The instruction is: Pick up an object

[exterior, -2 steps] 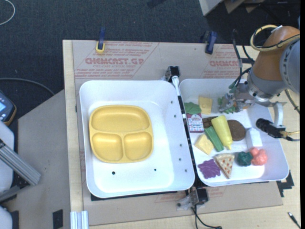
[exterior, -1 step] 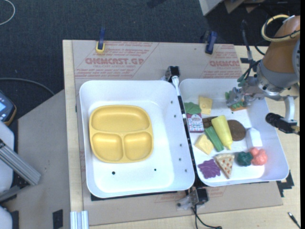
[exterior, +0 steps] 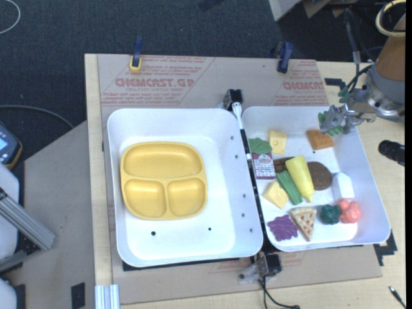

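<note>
Bright, even overhead light. White bins (exterior: 174,240) near overexposed, surface detail washed out on floors. Shadows soft and short, faint under yellow tray (exterior: 164,177). Dark floor at far left stays dim, low detail. Overall mild softness; small toy foods (exterior: 299,185) slightly fuzzy. No strong edge distortion.

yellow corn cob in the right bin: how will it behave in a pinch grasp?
Corn cob looks rounded and smooth, so it may roll or slip sideways. Probably light, hollow plastic. It leans on the green piece and brown disc, which would likely shift too.
</note>
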Available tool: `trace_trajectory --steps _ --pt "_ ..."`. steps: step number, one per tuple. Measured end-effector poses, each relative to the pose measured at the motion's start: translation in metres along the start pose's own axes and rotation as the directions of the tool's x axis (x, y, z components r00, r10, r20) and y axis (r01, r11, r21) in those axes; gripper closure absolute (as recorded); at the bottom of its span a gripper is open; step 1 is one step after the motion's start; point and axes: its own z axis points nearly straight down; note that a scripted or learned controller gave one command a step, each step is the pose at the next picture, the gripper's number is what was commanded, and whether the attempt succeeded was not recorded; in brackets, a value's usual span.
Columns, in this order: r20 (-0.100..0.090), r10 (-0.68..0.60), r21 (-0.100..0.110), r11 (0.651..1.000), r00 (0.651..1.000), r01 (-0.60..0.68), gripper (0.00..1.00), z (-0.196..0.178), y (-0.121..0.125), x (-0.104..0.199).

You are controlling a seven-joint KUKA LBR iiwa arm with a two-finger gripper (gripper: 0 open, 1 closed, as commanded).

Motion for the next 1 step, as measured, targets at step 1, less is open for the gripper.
trace_trajectory --steps 1 --pt "-0.001 -0.002 0.001 1.0 1.0 0.002 1.0 -0.0245 0.0014 -0.0006"
